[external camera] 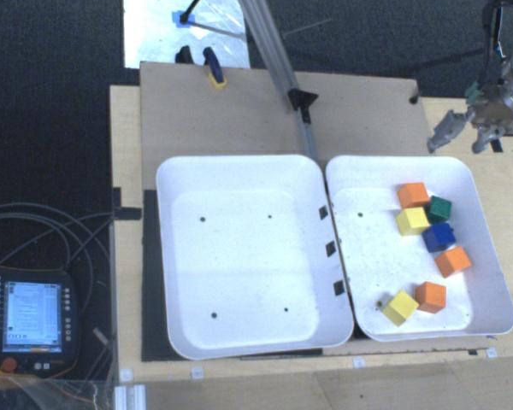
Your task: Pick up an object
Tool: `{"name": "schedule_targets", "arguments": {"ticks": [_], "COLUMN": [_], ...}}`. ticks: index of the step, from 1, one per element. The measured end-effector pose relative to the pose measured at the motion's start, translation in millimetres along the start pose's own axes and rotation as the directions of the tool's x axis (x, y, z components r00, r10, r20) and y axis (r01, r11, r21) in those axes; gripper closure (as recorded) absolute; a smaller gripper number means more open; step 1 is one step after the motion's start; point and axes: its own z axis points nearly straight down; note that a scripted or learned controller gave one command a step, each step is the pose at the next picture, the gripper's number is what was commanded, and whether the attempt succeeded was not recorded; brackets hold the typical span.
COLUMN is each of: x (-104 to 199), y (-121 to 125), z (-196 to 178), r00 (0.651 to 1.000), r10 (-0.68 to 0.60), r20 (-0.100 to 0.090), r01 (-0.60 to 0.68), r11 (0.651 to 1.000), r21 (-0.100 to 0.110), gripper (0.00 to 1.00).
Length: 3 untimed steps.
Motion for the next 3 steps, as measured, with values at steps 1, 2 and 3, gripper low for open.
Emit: {"name": "schedule_targets", "arguments": {"ticks": [1,2,3], "x": [0,0,-6], "y": [0,-3,-4], "z": [0,62,122], "r00": [1.000,1.000,1.000], "r10": [0.001,0.003,0.004], "r20": [0.000,-0.001,-0.001], "r01": [-0.001,-0.003,-0.004], "r11": [1.000,1.000,1.000], "r21": [0.001,0.006,0.006], "gripper": [0.00,0.00,0.00]}}
